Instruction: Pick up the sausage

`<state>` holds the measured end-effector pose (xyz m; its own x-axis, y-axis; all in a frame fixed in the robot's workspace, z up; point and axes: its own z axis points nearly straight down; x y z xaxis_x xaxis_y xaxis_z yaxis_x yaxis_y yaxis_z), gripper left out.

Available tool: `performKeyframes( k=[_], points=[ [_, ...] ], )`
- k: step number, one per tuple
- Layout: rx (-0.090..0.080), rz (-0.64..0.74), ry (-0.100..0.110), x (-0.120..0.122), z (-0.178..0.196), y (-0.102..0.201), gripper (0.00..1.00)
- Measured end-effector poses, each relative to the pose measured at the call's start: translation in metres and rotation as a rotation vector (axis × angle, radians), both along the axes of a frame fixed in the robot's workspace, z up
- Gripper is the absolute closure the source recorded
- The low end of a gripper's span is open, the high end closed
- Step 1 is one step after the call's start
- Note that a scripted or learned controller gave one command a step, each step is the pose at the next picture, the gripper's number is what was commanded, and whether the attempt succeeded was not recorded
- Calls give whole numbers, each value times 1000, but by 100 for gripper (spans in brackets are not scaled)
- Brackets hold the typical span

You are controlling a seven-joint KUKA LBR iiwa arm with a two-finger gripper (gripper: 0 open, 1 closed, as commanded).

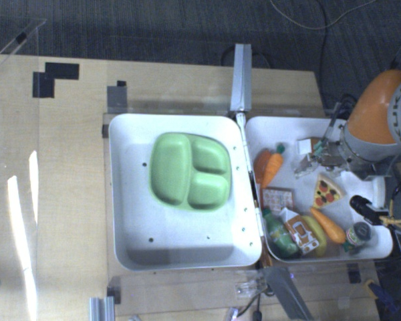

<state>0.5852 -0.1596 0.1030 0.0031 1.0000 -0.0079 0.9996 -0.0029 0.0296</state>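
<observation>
The sausage (329,225), an orange-brown stick, lies slanted near the front of the right bin (281,127), just right of a toy sandwich (305,233). My gripper (313,164) hangs over the back middle of that bin, above and behind a pizza slice (327,192). It is well apart from the sausage, which lies nearer the front edge. Nothing shows in the gripper's grasp.
A carrot (268,166) lies at the right bin's left wall, with a small printed box (277,198) and a green item (280,236) in front of it. A small dark jar (358,235) sits at the front right. The left bin (127,199) holds a green divided plate (190,170).
</observation>
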Motion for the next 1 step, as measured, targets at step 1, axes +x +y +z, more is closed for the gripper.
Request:
performKeyframes(
  k=[1],
  points=[
    [7,45,19,-4,-15,-22,0]
  ],
)
